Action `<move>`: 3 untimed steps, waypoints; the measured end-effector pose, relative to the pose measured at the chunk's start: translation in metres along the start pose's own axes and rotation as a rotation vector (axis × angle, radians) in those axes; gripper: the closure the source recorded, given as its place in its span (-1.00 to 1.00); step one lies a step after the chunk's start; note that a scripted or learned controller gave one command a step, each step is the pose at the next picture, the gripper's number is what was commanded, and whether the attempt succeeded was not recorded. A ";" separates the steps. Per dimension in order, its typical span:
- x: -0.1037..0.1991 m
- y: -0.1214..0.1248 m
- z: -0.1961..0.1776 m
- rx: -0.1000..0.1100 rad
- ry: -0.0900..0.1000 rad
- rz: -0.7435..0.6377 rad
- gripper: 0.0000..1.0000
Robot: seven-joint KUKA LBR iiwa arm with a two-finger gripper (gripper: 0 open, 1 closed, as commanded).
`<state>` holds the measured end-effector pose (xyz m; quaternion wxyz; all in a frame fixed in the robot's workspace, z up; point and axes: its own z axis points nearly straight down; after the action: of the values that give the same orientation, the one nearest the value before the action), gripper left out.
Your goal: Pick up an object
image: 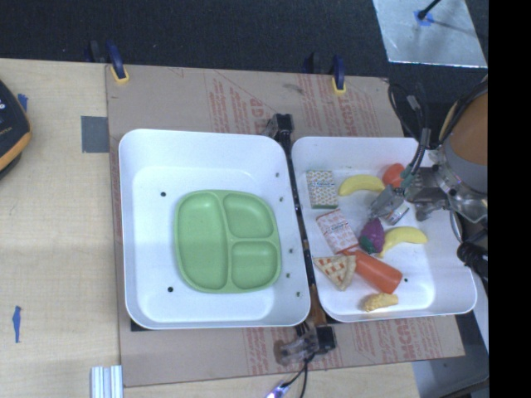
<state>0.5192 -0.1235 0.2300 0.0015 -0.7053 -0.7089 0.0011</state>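
The gripper (392, 204) hangs low over the right white bin (440, 293), its fingers apart with nothing between them, just above a purple toy eggplant (372, 235).

To grasp well, centre the fingers over one item only. The eggplant touches a yellow toy banana (405, 238) and a small printed packet (336, 230), so a descent there probably risks catching a neighbour.

This bin also holds a second yellow banana (362, 184), an orange cylinder (378, 273) and a waffle-patterned wedge (335, 269). The left white bin (137, 222) holds a green three-compartment plate (226, 240).
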 end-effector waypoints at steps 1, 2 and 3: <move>0.020 -0.027 0.087 0.001 0.000 0.000 -1.00; 0.009 0.010 0.135 -0.002 0.001 -0.001 -1.00; 0.006 0.029 0.135 -0.003 0.001 0.000 -1.00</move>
<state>0.5482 -0.1176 0.0948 0.0007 -0.7053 -0.7089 -0.0001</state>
